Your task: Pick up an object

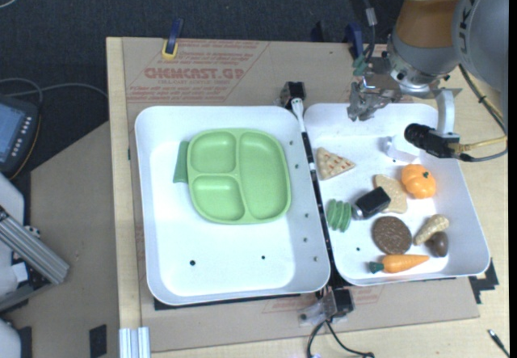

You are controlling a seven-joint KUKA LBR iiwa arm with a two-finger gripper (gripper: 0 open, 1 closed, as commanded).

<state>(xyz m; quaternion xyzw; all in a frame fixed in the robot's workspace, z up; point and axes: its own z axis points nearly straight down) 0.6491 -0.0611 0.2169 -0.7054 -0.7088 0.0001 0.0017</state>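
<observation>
Beyond my left bin point(153, 187), on the brown board point(121, 90) that carries both bins, I read red print: "CHEMCAST G P" in large outline letters, seen upside down from this camera. Smaller red lines run above and below that word, too fine for me to make out.

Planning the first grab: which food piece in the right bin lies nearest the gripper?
The waffle wedge, alone at the bin's upper left, just below the gripper; the other pieces cluster lower right.

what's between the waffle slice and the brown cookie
In the camera view, a black block on a tan piece lies between the waffle slice and the cookie.
</observation>
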